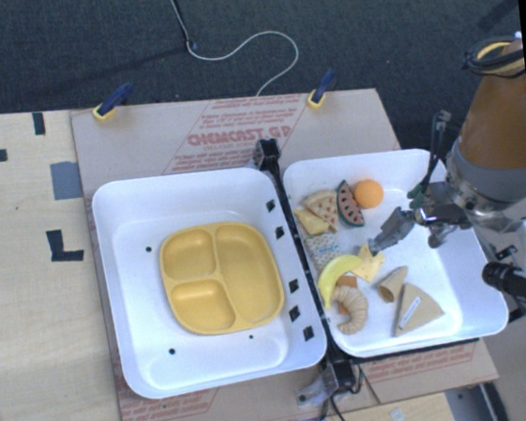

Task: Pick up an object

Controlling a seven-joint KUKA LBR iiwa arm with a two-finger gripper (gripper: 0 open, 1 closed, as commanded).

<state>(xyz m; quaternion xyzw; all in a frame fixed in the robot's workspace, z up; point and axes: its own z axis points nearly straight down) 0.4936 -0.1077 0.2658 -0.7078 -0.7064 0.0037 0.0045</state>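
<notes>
Likely the nearest candidate is the banana (338, 273), a yellow curved toy fruit lying in the right bin (459, 277) just left of its middle, with its right end just below the gripper (381, 239). It looks like light, stiff moulded plastic with a smooth, probably slippery skin, so I judge the safest hold to be across its narrow middle, not at a tapering tip where it could squirt out. The gripper hangs low over the bin with its dark fingers pointing left; whether they stand apart or together I cannot tell, and nothing is seen between them. Close round the banana lie a croissant (352, 306) touching its lower side, two tan wedges (407, 300) to the right, a pizza slice (318, 214), a watermelon slice (348, 202) and an orange (368, 193) above. Room is tight on the left, where the bin wall and the divider (299, 257) run near; the right half of the bin floor is open. The left bin (128, 267) holds a yellow sectioned plate (221, 278), well apart.
</notes>
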